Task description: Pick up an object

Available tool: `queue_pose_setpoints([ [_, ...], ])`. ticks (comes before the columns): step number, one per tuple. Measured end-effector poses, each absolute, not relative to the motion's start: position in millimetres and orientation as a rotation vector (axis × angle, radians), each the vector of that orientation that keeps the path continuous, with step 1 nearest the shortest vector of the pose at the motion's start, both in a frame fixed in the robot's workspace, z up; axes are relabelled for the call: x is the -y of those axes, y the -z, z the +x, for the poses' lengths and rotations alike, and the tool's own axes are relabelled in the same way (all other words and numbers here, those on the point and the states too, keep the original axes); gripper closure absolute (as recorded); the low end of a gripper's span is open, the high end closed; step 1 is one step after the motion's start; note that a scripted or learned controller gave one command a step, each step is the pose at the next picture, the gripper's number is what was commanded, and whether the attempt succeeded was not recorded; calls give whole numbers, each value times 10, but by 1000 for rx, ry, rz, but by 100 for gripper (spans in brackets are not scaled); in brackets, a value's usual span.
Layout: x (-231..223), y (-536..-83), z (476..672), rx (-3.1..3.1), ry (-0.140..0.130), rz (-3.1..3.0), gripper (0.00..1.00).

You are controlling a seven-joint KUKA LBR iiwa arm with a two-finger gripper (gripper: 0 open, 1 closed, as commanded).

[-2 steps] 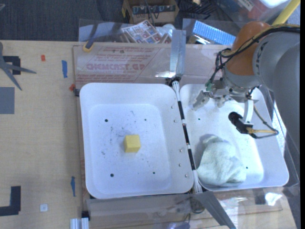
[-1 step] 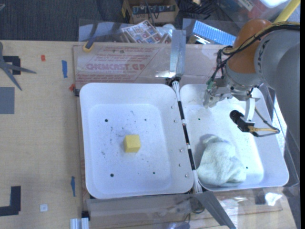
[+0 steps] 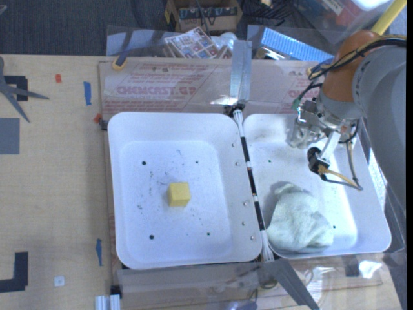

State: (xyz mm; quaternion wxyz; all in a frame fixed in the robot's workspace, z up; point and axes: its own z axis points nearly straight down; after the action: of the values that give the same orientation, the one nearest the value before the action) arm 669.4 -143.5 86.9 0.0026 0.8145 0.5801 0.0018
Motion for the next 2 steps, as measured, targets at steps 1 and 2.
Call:
queue_pose_setpoints([
  [1,2145,-856,6679,-1355,-1,2830,100],
  [2,1857,-1317,6574,-712,4,3060,100],
])
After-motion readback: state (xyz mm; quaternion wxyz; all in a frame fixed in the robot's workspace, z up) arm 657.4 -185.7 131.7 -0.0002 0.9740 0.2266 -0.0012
